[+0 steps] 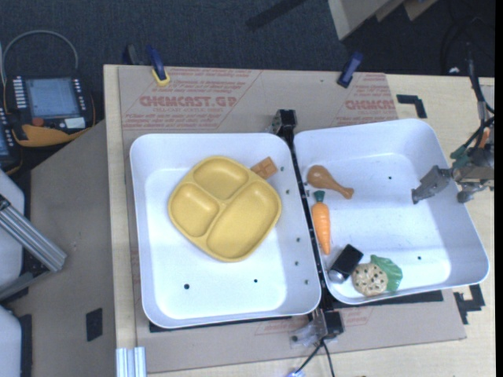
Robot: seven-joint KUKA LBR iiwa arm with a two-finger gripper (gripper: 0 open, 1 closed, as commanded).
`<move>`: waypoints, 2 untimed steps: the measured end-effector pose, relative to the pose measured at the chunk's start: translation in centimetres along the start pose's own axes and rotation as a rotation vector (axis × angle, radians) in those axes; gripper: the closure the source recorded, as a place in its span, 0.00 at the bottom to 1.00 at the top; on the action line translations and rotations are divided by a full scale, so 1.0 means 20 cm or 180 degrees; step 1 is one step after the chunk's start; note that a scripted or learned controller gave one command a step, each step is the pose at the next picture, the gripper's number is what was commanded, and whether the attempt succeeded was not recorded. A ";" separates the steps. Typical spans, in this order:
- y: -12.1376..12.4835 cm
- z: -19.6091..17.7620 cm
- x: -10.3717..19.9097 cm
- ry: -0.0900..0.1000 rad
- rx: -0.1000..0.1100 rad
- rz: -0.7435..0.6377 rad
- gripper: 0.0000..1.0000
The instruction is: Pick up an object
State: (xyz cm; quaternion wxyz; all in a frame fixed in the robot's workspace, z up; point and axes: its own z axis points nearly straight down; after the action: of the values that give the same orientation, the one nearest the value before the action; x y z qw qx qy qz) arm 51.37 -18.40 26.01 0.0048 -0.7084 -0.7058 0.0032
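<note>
My one fixed camera looks down at a slant on the surface (236,93), framing both bins (157,273) whole.

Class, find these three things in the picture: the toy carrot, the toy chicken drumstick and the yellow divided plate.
toy carrot (321,225), camera view, middle of its orange body.
toy chicken drumstick (324,178), camera view, its thick meaty end.
yellow divided plate (236,225), camera view, floor of its largest compartment.
</note>
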 end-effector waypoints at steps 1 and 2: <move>0.01 -0.03 0.00 -0.0010 -0.0037 -0.0011 0.00; -0.04 0.23 0.01 0.0001 -0.0016 -0.0010 0.00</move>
State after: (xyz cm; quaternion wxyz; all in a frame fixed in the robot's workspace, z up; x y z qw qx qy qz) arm 50.57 -18.12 21.50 0.0032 -0.7073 -0.7069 0.0013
